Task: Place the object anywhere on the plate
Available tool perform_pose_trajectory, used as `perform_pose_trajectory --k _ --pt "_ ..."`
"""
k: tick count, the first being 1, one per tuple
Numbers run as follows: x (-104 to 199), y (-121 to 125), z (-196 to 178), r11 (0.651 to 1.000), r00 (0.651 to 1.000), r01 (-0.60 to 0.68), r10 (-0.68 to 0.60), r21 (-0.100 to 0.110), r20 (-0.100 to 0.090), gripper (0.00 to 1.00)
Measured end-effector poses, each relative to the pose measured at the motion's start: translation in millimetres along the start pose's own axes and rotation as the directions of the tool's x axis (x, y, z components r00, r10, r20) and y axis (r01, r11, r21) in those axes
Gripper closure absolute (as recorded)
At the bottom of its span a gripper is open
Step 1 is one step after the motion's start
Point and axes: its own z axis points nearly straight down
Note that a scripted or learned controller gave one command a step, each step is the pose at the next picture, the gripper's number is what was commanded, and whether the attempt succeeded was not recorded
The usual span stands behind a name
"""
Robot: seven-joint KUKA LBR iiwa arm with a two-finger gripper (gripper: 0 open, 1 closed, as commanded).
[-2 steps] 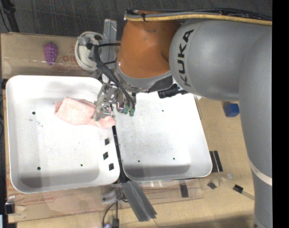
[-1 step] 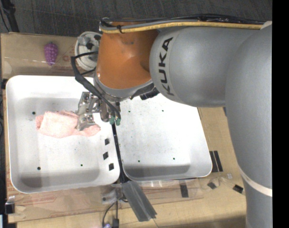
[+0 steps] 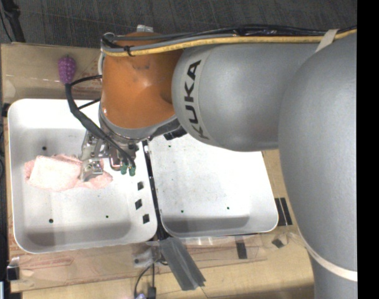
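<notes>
Object: a pale pink, soft-looking lump [image 3: 55, 172] in the left bin, lying just left of the gripper; its right edge runs under the gripper's metal parts, so that end is hidden. What kind of thing it is cannot be made out.
Gripper: [image 3: 91, 167] low over the left bin, at the lump's right end. Small metal parts and green bits show below the wrist, but they are a tangle at this slant, and I cannot tell whether it is open, closed or gripping the lump.
Contact: gripper and lump overlap in the view; whether they touch cannot be told.
Wrist: the orange band [image 3: 136, 83] sits right above the gripper and hides the back rim of both bins behind it.
Cable: a black cable [image 3: 77, 111] loops from the band down toward the gripper's left side.
Arm: the grey body [image 3: 252, 86] stretches away to the right of the gripper, cut off by the top and bottom edges, covering the right bin's far part.
Left bin: [image 3: 27, 229] white, around the gripper; its near and left walls show.
Right bin: [image 3: 214, 198] to the gripper's right, only its near half visible.
Plate: none can be made out.
Purple thing: [image 3: 67, 68] small, on the bench beyond the left bin, up and left of the gripper; too small to identify.
</notes>
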Motion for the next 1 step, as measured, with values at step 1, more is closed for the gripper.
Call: perform_pose_trajectory --k 1 --pt "-0.1 -0.2 -0.2 1.000 1.000 -0.001 0.001 0.000 0.000 0.00"
